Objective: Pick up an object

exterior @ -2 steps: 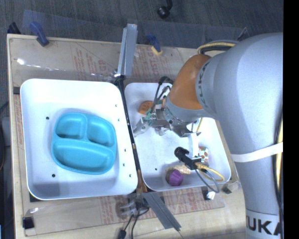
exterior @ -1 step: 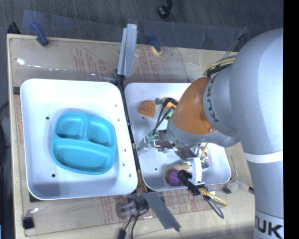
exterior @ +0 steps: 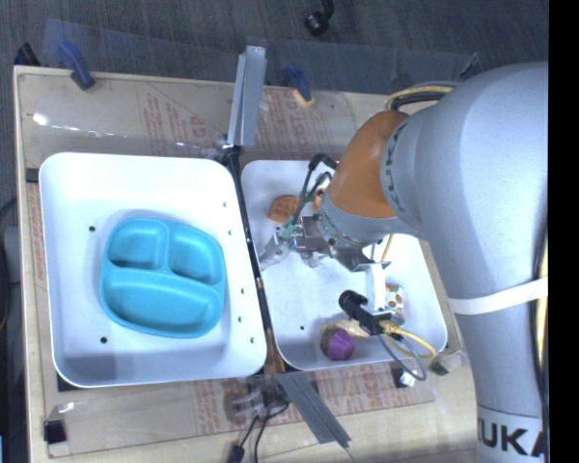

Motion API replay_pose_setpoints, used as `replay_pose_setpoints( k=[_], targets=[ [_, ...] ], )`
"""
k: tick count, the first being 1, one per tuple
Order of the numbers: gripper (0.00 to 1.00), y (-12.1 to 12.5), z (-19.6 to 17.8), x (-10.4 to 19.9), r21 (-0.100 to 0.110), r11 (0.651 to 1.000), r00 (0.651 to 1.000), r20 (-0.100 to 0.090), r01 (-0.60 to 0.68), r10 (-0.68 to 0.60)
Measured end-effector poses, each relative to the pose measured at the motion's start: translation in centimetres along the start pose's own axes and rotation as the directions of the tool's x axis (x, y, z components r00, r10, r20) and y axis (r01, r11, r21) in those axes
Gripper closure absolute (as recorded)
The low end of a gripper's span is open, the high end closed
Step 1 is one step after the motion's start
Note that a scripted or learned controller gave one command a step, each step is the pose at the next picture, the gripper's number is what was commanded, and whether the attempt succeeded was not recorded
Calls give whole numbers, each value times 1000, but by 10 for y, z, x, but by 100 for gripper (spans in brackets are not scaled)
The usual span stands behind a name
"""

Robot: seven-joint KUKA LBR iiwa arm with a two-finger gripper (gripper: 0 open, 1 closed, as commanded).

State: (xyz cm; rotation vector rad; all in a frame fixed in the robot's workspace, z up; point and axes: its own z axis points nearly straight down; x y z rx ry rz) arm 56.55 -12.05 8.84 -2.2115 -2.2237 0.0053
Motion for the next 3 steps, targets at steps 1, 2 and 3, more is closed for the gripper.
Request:
replay_pose_setpoints(
  k=[1, 2, 3],
  targets=[
    [0, -63, -7, 12, -24, 1000, 1000, 25, -16, 17],
    [0, -9, -3, 8, -9, 1000, 1000, 14, -10, 10],
    [0, -70, -5, 7, -16, 1000, 1000, 17, -10, 11]
  ],
)
